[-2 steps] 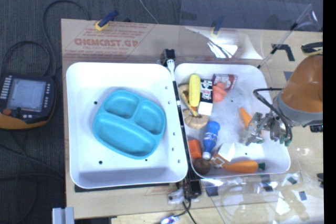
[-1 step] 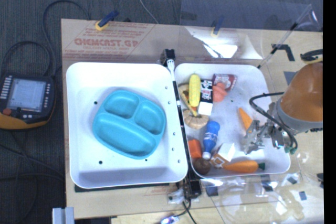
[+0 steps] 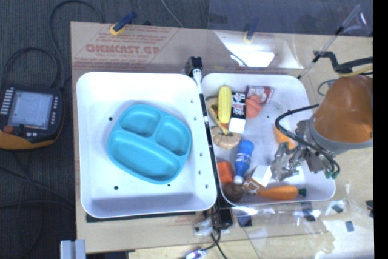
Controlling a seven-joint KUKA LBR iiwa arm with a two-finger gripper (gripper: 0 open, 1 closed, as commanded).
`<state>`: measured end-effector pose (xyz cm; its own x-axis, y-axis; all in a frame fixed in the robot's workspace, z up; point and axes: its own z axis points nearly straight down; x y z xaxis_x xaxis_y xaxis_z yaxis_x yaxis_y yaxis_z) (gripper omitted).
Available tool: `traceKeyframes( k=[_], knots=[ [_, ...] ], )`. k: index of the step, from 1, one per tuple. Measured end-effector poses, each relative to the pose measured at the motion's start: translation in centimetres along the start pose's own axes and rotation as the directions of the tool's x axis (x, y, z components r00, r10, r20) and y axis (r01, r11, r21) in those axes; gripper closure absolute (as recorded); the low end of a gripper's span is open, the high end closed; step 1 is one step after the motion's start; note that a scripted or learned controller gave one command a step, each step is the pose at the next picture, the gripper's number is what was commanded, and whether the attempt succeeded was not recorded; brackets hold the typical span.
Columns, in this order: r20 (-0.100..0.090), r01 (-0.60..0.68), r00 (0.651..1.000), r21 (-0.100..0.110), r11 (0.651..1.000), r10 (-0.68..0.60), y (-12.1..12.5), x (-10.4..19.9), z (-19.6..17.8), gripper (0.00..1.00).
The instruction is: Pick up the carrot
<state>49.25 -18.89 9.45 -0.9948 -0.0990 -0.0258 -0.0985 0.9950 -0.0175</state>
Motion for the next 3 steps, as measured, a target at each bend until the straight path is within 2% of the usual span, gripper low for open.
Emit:
traceKeyframes(
  k=[1,2,3],
  knots=[
    [0.022,0.007,1.000,-0.003,1.000,-0.007,0.56,-0.83,-0.20,0.00],
    [0.006,0.009,1.000,-0.007,1.000,-0.009,0.63,-0.53,-0.95,1.00],
    [0.011,0.009,1.000,-0.007,1.000,-0.009,0.70,-0.69,-0.99,0.00]
  ],
)
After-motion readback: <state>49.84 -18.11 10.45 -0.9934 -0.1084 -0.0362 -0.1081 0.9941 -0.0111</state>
